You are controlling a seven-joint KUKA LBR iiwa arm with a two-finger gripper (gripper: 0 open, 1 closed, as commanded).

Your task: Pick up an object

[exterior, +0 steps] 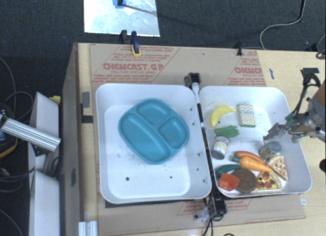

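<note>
Bench w/ two shallow white bins side by side. Left bin (114,179), centre-left of frame, carries just a blue divided plate (153,129), lying flat mid-bin, prob. a drop spot or a spare target.

Right bin (300,174), centre-right to lower right, has the clutter of toy food, so any pick most likely comes from here. Largest to smallest, approx.: a pizza slice (278,166) against the lower-right wall; an orange carrot (253,163) lying across the middle; a yellow banana (222,113) near the top left of that bin; a patterned box (246,115) just beside the banana; a brown disc (246,180) at the lower edge, touching a red block (229,181); a green bean pod (226,131) under the banana; a small jar (220,147) near the divider; a small tin (268,151) just above the pizza.

Arm enters from the right edge, mid-height. Gripper (274,132) sits over the right side of the right bin, above the tin; whether it's apart or together can't be told at this res. Nothing visibly held, so the pick looks not yet made.
</note>
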